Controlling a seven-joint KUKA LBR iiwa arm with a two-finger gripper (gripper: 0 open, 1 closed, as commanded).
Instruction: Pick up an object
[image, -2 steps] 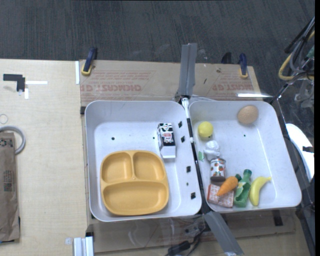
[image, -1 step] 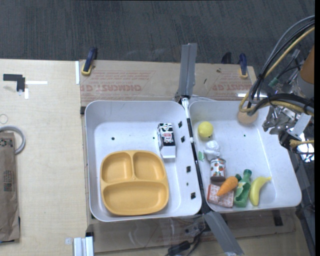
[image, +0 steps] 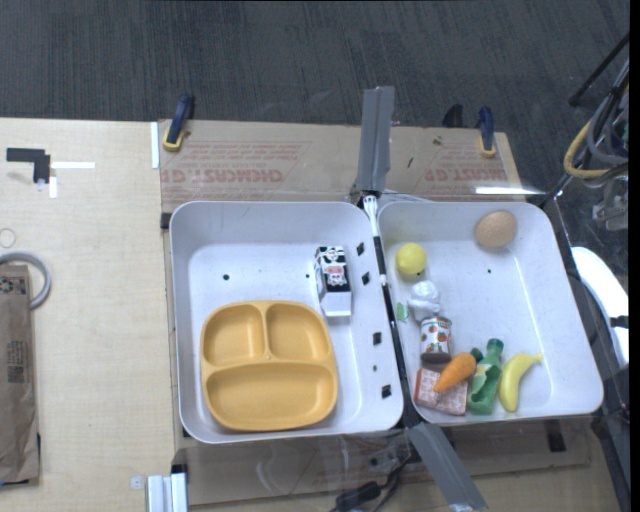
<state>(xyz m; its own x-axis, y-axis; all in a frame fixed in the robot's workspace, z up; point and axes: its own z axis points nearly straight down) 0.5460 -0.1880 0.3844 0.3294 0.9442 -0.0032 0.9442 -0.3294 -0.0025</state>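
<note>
Yellow divided plate (image: 268, 365) sits closest to the lens, filling the 6 to 8 o'clock part of the left bin (image: 190, 300). Up from it, at about 2 o'clock in that bin, a little black-and-white carton (image: 333, 280) lies just beside the plate's top edge.

Most of the pickable stuff is in the right bin (image: 555, 300). Down around 6 to 7 o'clock it's a jumble: an orange carrot (image: 457, 369) lying across a red packet (image: 440, 393), a green veggie thing (image: 486, 385) touching it, and a banana (image: 518, 378) just beside that at roughly 5 o'clock. Above the carrot is a small jar (image: 434, 336) with a red label, then a white lumpy item (image: 425, 296) I honestly can't identify. A yellow ball-ish fruit (image: 410, 260) is at 10 o'clock by the wall, and a tan egg-shaped thing (image: 495, 229) sits alone at 1 o'clock, well apart from the rest.

Can't tell what state the gripper is in from this shot.

Both bins rest on cardboard (image: 240, 160), clamped at 12 o'clock by two blue clamps (image: 180, 120). A brown bag (image: 15, 370) lies at 9 o'clock on the bench (image: 90, 300).
</note>
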